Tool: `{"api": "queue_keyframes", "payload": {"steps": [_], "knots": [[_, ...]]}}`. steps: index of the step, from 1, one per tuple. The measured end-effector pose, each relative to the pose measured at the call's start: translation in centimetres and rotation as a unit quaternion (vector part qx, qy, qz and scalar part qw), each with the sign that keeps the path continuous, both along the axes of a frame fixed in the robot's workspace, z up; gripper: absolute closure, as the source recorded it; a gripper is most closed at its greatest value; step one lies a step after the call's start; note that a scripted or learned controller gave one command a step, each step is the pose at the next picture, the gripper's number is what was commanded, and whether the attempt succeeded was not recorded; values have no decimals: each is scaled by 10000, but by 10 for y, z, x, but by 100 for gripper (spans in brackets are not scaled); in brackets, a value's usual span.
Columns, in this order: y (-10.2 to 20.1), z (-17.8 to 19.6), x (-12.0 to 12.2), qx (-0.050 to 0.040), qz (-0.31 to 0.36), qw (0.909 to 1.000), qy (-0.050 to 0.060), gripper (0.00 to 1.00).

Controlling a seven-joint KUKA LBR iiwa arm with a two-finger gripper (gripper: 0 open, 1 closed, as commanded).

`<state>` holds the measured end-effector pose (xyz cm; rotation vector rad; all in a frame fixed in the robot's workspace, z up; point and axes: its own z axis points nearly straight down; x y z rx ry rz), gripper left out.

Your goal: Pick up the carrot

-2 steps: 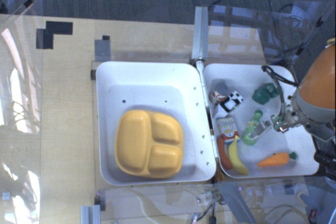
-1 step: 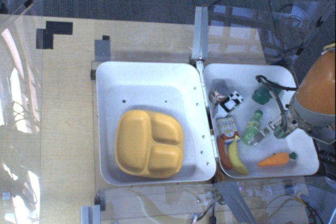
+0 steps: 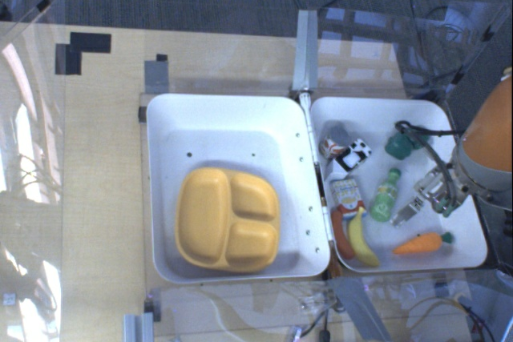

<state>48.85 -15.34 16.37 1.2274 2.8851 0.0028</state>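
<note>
Carrot (image 3: pixel 418 244) first: we see it lying on its side near the front edge of the right bin (image 3: pixel 469 256), orange body pointing left and its small green top at the right end. It rests on the bin floor, touching nothing else that we can make out. Our gripper (image 3: pixel 423 200) hangs just above and behind it, over the right half of the same bin, with the grey and orange arm (image 3: pixel 489 144) coming in from the right. We cannot tell how the jaws stand; the metal parts at the tip blur together from this angle, and we see nothing gripped between them. To the left of the gripper stands a small green bottle (image 3: pixel 385 195), tilted, its cap toward the back. A dark green object (image 3: pixel 398 145) sits further back, with a black cable running from it toward the arm. Along the left wall of this bin we find a banana (image 3: pixel 361 239) lying beside a red-orange item (image 3: pixel 343 232), a small printed packet (image 3: pixel 345 191) just behind them, and a black-and-white toy (image 3: pixel 353 154) near the back. The carrot lies well apart from that group. In the left bin (image 3: pixel 172 120) sits a yellow divided tray (image 3: pixel 228 218) with three compartments, toward the front.
</note>
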Motion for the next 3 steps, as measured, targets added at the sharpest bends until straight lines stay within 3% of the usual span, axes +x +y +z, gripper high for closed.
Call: {"api": "queue_keyframes", "payload": {"steps": [1, 2, 3], "knots": [[-7, -3, 1, -11, 1432, 9897, -6, 0], [11, -27, 1, -17, 3443, 9389, 4, 0], [-25, -72, 4, -59, 2434, 9699, -54, 0]]}}
